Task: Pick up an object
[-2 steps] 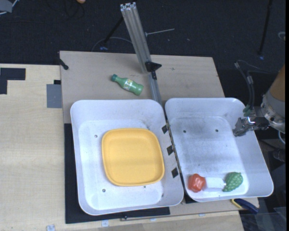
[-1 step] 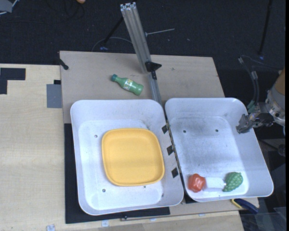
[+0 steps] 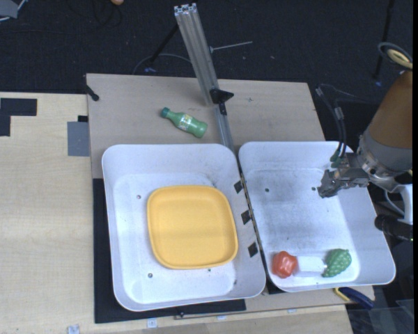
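Observation:
A small red object (image 3: 284,264) and a green bumpy object (image 3: 337,261) lie near the front edge of the right bin (image 3: 292,207), with a pale white piece (image 3: 307,264) between them. My gripper (image 3: 327,188) hangs over the right side of this bin, well behind those objects and apart from them. Nothing is visible between its tips. A yellow square plate (image 3: 191,225) fills the middle of the left bin (image 3: 125,186).
A green bottle (image 3: 184,122) lies on the bench behind the left bin. A slanted aluminium rail (image 3: 200,47) rises from the bench behind the bins. Black clips (image 3: 245,214) join the two bins along their shared edge.

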Tool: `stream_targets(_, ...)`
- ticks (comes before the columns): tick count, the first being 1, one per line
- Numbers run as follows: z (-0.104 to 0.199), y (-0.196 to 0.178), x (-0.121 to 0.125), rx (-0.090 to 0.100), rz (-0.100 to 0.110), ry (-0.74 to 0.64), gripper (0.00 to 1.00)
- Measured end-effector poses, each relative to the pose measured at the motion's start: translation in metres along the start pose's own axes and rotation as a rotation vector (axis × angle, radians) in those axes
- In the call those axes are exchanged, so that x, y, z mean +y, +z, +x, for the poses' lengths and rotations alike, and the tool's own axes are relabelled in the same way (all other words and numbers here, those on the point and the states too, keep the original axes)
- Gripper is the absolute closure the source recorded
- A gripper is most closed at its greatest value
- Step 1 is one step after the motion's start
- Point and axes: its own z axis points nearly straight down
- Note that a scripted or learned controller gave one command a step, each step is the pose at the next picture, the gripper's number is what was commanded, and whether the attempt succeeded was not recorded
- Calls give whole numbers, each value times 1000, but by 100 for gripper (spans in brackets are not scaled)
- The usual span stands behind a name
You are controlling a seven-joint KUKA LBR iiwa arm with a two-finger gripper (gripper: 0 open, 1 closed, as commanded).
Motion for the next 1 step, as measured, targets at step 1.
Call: stream_targets(1, 44, 2, -2, 0, 0, 1, 100)
